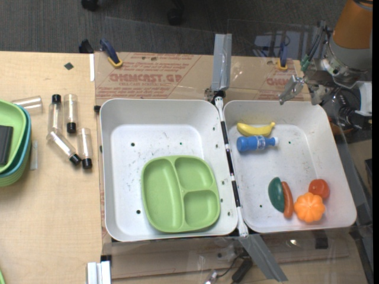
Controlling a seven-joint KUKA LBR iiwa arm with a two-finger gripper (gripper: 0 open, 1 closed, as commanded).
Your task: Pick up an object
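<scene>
We see end effector [294, 92] at 1 o'clock above right bin [340, 158], grip state unclear; banana [256, 128], blue bottle [256, 143] below.

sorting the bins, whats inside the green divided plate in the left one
Nothing: all three compartments of the green divided plate show bare. It lies flat in the left bin; whatever the bin floor holds under the plate is covered.
</scene>
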